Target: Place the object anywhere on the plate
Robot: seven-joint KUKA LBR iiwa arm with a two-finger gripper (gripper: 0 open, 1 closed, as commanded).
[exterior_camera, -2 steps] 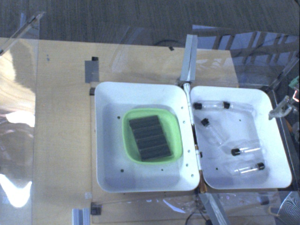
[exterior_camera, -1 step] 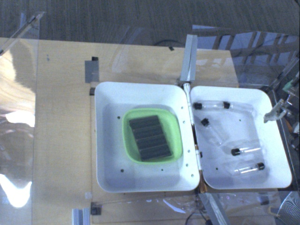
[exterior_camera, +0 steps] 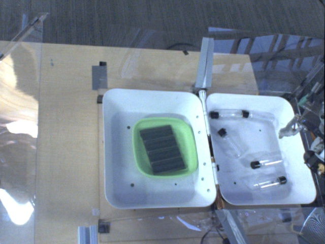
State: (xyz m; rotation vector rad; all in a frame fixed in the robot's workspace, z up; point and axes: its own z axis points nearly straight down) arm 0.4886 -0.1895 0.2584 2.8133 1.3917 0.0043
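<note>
Lying on green plate (exterior_camera: 165, 149), dark ridged block (exterior_camera: 162, 149), pincer (exterior_camera: 290, 128) well apart.

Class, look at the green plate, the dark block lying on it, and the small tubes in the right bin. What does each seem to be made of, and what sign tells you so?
Green plate: probably plastic, with an even bright colour and a soft sheen. Dark block: matt dark grey and ribbed, perhaps foam or rubber; the material is uncertain. Tubes: clear glass or plastic, since the white bin shows through them, with black caps.
</note>
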